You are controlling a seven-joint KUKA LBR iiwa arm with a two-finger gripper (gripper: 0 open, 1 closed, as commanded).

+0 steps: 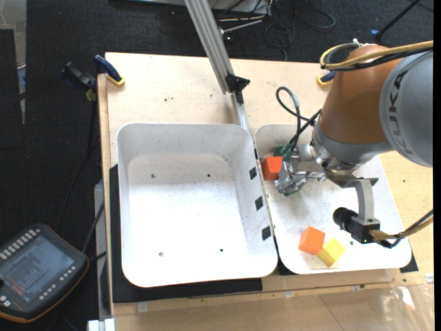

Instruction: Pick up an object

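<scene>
Claw (289, 182) sits low in the right bin (386, 185); can't tell its grip. Matte orange cube (272, 167) touches it at 10 o'clock.

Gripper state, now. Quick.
Gripper: low in the right bin beside the orange-red block; open or shut cannot be told.

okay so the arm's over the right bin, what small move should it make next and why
Probably a short descent and close. The tool hangs in the right bin with the orange-red block just at its left side, near the bin's left wall. The orange cube and yellow block lie farther off at the front.
</scene>
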